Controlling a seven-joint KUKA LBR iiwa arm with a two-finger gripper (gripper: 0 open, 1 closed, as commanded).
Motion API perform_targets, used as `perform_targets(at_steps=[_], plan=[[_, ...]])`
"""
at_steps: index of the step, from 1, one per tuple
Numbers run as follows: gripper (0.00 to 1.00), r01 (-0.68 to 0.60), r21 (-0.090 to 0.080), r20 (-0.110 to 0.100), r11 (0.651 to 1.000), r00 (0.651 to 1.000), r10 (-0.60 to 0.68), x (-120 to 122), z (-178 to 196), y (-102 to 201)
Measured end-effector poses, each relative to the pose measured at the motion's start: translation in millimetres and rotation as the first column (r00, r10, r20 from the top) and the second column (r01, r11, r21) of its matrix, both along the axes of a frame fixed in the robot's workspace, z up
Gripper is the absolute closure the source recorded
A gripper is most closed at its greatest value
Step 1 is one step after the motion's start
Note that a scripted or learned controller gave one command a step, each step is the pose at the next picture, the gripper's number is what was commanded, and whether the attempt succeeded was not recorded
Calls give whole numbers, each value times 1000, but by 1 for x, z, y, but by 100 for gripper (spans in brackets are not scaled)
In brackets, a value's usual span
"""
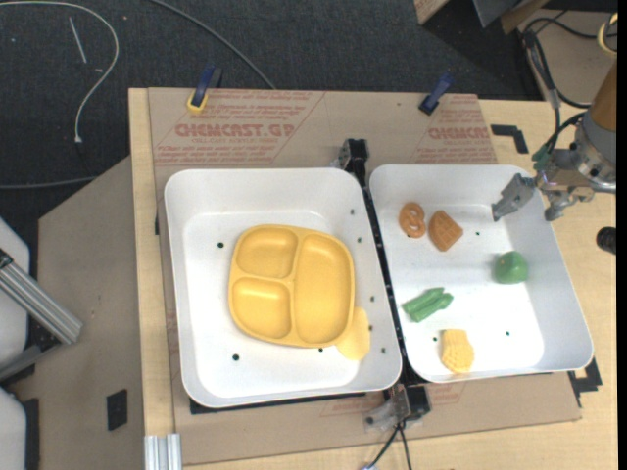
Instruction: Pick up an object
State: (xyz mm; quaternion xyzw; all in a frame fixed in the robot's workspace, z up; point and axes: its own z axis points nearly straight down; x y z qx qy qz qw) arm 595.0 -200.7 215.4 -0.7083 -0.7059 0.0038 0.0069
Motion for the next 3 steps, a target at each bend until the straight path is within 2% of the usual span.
perform_targets(at_steps=[1, 2, 3], plan=[[0, -4, -3, 14, 1000, 1000, 4, 3, 8, 1], [0, -4, -2, 10, 1000, 1000, 4, 1, -34, 1], [0, -4, -2, 9, 1000, 1000, 4, 9, -82, -2]])
